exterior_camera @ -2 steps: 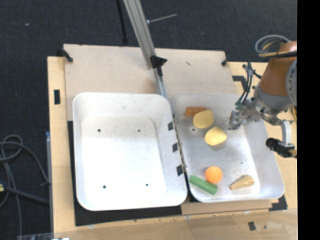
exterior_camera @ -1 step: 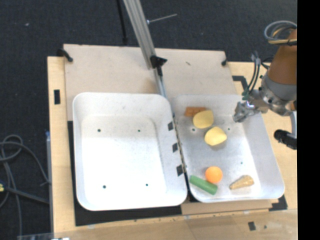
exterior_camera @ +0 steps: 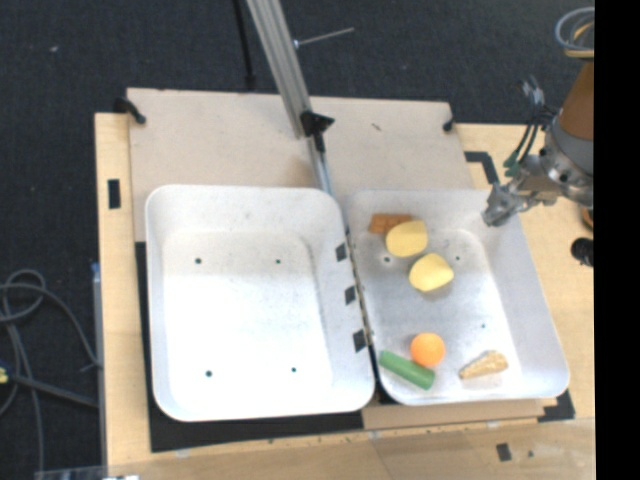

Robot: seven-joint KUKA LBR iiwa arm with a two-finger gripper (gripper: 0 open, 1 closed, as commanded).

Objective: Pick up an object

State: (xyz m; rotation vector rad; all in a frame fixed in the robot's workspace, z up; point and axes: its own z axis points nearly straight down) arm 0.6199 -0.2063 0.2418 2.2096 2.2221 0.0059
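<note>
Right bin (exterior_camera: 520,298): two yellow lumps (exterior_camera: 418,256) mid, brown piece (exterior_camera: 385,223) behind, orange ball (exterior_camera: 428,348), green stick (exterior_camera: 406,370) and tan wedge (exterior_camera: 483,365) at front edge. Gripper (exterior_camera: 500,208) over bin's far-right rim, nothing btwn fingers; open/closed can't tell, too small. Probably approach stage. Left bin (exterior_camera: 250,298) adjacent.

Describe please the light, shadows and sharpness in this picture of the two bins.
Camera view: even, soft light; the left bin looks washed out but without hard glare; the orange ball casts a faint shadow; the gripper at the right bin is slightly blurred.
</note>
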